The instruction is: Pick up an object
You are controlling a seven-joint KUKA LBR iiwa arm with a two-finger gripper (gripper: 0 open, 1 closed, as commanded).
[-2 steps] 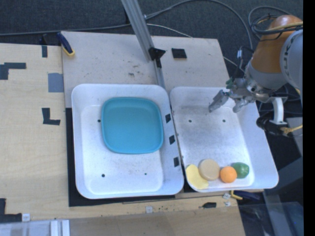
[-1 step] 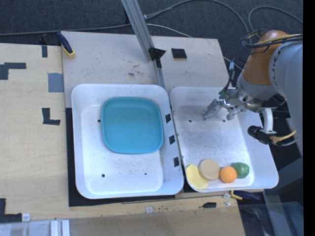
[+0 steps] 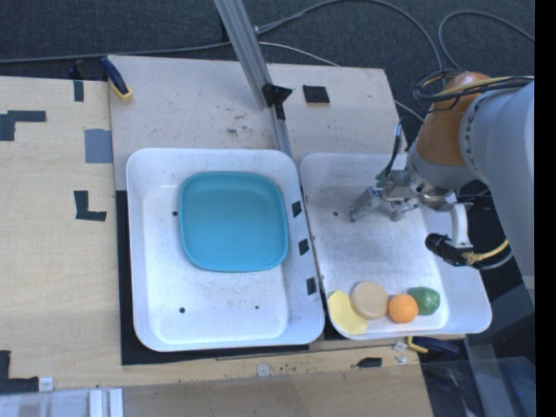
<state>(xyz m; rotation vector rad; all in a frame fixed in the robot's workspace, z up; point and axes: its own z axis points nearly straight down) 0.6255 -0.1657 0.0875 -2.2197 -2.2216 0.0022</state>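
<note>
My gripper (image 3: pixel 376 212) hangs over the back half of the right bin (image 3: pixel 323 179), reaching in from the right. Its fingers (image 3: pixel 358 210) are spread open and nothing is between them. Along the front wall of this bin lie a yellow piece (image 3: pixel 341 316), a beige round piece (image 3: pixel 368 300), an orange ball (image 3: pixel 402 308) and a green piece (image 3: pixel 426 299), packed in a row. They lie well in front of the gripper, apart from it.
The left bin (image 3: pixel 146 259) holds a blue square plate (image 3: pixel 233 220). A grey metal pole (image 3: pixel 250 50) slants down to the ridge between the bins. Black cables (image 3: pixel 452 248) loop beside the wrist at the right bin's right wall.
</note>
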